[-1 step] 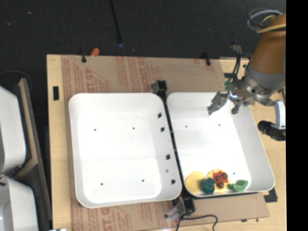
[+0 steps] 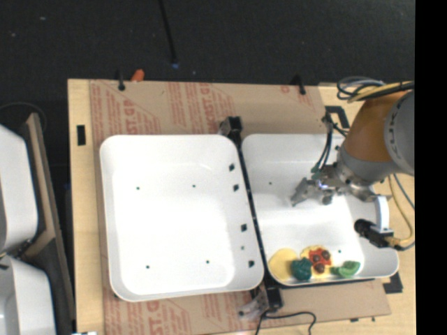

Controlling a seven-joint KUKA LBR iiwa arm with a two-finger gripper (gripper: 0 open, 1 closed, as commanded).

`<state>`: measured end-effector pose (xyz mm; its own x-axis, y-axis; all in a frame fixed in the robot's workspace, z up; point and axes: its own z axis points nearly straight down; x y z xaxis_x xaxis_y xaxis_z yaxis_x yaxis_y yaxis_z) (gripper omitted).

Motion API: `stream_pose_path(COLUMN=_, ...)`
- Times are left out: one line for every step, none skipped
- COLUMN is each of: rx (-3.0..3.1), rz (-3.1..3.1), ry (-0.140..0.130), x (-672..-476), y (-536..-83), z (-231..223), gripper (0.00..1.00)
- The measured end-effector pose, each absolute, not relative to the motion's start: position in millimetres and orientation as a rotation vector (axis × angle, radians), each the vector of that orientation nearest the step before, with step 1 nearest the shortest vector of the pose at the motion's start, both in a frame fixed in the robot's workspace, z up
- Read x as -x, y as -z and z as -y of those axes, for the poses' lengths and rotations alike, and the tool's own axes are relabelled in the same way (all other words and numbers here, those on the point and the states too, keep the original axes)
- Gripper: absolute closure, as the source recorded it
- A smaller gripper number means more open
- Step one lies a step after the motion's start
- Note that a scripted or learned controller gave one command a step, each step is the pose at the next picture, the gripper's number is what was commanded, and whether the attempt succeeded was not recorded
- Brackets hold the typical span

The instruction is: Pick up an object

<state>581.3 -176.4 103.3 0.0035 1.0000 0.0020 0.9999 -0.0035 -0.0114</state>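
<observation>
Camera view | jaws of the gripper (image 2: 312, 193) are seen spread, nothing pinched, over the right bin (image 2: 279, 159) | toys (image 2: 318, 262) are clustered at that bin's near edge, well apart, toward the viewer.

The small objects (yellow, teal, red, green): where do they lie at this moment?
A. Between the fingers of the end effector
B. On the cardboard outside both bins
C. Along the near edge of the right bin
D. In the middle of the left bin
C: the small objects lie clustered by the near edge of the right bin, apart from the end effector above them.
</observation>
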Motion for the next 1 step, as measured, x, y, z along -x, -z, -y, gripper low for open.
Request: stream_pose_path(rx=2.216, rz=2.225, ry=0.001, x=-565.1, y=-100.4, z=105.3, gripper=0.0)
